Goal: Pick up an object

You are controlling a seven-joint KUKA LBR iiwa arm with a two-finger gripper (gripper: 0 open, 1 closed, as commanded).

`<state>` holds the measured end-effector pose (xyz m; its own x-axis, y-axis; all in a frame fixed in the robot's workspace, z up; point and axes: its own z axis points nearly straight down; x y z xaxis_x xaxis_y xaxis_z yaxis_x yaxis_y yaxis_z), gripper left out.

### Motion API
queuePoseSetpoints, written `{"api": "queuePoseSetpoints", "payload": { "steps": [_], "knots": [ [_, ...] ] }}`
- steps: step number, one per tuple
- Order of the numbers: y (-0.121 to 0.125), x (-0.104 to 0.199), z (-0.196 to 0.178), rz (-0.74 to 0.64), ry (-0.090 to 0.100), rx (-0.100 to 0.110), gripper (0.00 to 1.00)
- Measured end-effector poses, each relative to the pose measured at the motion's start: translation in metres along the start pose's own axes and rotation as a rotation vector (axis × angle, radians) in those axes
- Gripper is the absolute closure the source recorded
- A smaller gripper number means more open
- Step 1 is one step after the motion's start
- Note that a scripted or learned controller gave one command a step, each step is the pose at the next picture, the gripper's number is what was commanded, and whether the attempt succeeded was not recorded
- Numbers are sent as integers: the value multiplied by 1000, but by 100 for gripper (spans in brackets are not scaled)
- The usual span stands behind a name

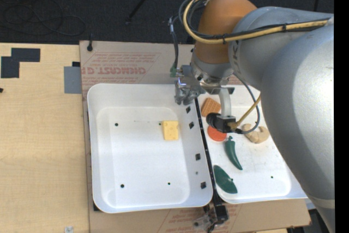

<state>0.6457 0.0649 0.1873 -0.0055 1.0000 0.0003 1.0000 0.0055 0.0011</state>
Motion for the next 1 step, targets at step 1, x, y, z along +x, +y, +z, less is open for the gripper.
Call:
{"api": "queuePoseSetpoints", "payload": {
  "steps": [1],
  "knots": [
    [-2,-7,0,5,-1,5,100]
  ]
}}
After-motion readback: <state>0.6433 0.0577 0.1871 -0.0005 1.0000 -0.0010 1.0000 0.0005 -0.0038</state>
